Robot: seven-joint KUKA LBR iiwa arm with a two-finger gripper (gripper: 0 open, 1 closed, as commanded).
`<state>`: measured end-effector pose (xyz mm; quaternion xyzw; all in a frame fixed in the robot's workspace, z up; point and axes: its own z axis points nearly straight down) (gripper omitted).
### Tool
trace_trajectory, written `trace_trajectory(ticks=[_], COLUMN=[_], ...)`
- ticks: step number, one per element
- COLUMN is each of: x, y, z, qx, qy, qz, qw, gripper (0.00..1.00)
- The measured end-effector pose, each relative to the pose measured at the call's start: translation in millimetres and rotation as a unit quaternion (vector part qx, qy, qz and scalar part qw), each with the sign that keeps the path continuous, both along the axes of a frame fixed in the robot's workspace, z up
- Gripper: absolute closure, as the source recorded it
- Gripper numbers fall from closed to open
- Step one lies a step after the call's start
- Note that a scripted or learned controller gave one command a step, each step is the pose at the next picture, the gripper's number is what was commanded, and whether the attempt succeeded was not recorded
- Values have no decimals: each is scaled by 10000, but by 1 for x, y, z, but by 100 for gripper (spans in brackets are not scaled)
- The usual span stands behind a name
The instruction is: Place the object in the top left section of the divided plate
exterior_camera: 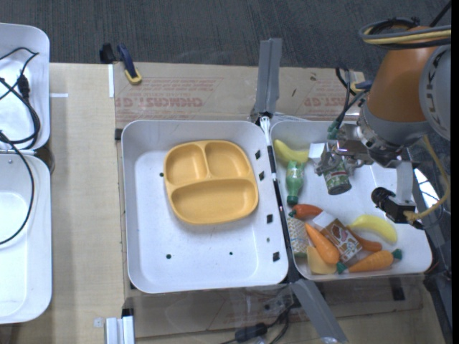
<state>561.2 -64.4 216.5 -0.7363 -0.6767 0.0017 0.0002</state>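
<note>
At the near edge of the right-hand shallow white bin lies a heap of toy food: 2 orange plastic carrots, a third carrot with a green tip, a brown printed packet and a yellow plastic banana. A little farther back, along the bin's left wall, stands a small green plastic bottle, and beyond it a second yellow banana.

The 2-finger gripper hangs over the far middle of this bin, below the grey arm with the orange band. A small grey-green can-like object sits right at its tip; it looks caught there, but whether the fingers are closed on it cannot be made out from this angle.

The yellow-orange divided plastic plate rests in the left-hand shallow white bin, toward its far half, all 3 sections bare. Its top left section is the far-left small compartment.

From the gripper, that section lies well off to the left, across the wall between the 2 bins, at roughly the same depth. The coming move is therefore judged to be nearly a straight leftward carry, past the top right section, with the can-like object lifted high enough to clear the walls.
</note>
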Motion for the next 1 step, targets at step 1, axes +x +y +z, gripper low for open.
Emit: trace_trajectory(ticks=[1], x=[50], y=[63], z=[-16], qx=[2], qy=[4], qz=[246], qw=[9997], gripper=[100])
